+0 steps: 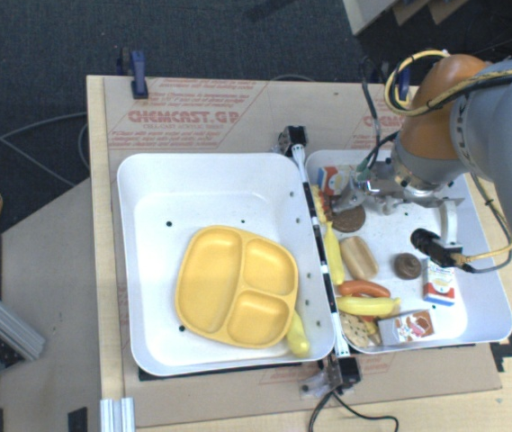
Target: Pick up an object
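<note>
Toy food items lie in the right bin: a bread roll at its centre, a banana just below. The gripper sits above the roll, over a brown disc; its finger state cannot be determined.

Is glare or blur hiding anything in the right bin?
Camera view: light is even, with no strong glare on the right bin; the small toy foods look soft, so the labels of the packets are unreadable; the arm is slightly blurred and hides the bin's upper corner.
</note>
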